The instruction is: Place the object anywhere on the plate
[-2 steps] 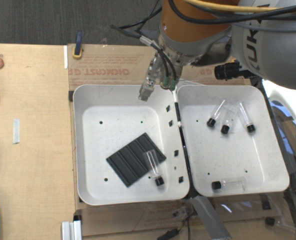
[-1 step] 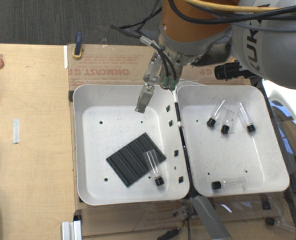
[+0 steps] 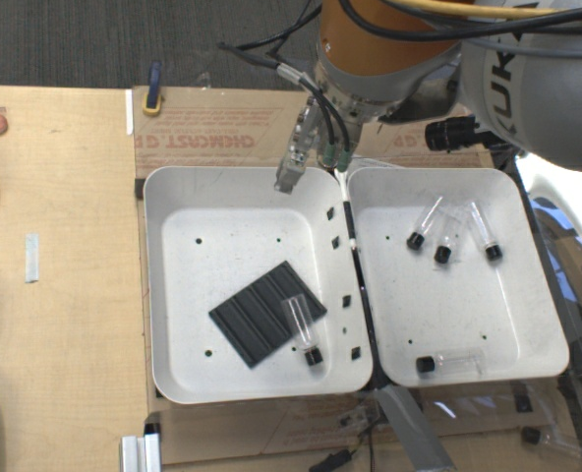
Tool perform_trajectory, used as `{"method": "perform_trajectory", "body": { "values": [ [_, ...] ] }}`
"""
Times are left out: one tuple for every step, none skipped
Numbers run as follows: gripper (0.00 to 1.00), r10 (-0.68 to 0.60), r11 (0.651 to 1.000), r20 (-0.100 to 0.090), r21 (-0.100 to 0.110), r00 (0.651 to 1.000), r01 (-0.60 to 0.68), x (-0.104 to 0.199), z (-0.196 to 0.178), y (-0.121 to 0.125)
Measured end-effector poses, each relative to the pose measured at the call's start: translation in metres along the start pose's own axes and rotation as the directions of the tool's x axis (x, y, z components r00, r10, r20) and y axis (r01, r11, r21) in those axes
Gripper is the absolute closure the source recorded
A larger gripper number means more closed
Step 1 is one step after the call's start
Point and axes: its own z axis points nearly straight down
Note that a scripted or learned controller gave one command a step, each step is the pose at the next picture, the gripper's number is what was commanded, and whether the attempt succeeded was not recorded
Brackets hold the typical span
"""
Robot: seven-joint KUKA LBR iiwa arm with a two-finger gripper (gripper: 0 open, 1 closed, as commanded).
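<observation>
A dark ribbed plate lies tilted in the left bin, near its front. A clear tube with a black cap rests at the plate's right corner, its upper end on the plate and its cap just off the edge. My gripper hangs over the back rim between the two bins, well behind the plate and tube. Its fingers stand apart with nothing between them.
The right bin holds three capped tubes near its back and one more tube at its front. Cardboard lies behind the bins. The wooden bench to the left carries small items at its edges.
</observation>
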Motion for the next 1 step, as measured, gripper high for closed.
{"method": "perform_trajectory", "body": {
  "values": [
    [0.00,0.000,1.000,0.000,0.000,1.000,0.000,-0.0001,0.0001,-0.0001]
  ]
}}
